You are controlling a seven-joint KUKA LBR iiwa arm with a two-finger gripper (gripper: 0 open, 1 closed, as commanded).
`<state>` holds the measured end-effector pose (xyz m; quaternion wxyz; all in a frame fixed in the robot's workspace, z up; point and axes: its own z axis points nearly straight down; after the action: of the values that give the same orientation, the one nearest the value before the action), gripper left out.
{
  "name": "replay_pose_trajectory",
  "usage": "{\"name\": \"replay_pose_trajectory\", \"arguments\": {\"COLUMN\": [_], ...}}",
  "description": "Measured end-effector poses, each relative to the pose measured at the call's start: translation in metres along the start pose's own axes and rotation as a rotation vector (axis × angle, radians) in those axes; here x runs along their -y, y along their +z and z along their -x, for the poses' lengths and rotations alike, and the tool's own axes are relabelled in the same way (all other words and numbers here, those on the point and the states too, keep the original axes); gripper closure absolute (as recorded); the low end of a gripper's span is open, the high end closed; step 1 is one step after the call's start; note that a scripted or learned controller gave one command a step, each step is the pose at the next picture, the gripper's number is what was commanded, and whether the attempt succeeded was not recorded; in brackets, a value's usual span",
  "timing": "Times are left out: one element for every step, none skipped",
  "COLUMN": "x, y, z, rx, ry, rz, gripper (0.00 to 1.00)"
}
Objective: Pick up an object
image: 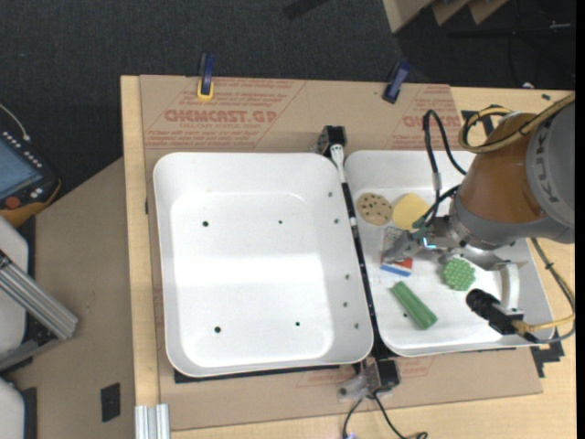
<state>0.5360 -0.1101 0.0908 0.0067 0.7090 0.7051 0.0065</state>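
Observation:
My gripper (409,241) reaches into the right bin (457,341) from the right, low over the bin's middle. A small red, white and blue object (396,265) lies just below its tip. A yellow piece (409,209) and a round brown cookie-like disc (370,207) sit just behind it. A green knobbly ball (457,273) rests beside the wrist. Nearer the front lies a green cylinder (413,304). The arm hides part of the bin's right side.
The left bin (164,245) is beside the right one, across a black divider rail (352,236). Both bins rest on a cardboard sheet (274,108) held by two clamps at the back. Cables loop over the arm at the right.

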Motion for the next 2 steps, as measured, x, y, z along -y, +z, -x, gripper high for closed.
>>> {"name": "replay_pose_trajectory", "arguments": {"x": [-0.003,-0.057], "y": [-0.012,-0.099], "z": [-0.002,-0.077], "rx": [-0.001,-0.002], "ry": [-0.005,-0.015], "rz": [0.003,-0.005], "gripper": [1.0,1.0]}}
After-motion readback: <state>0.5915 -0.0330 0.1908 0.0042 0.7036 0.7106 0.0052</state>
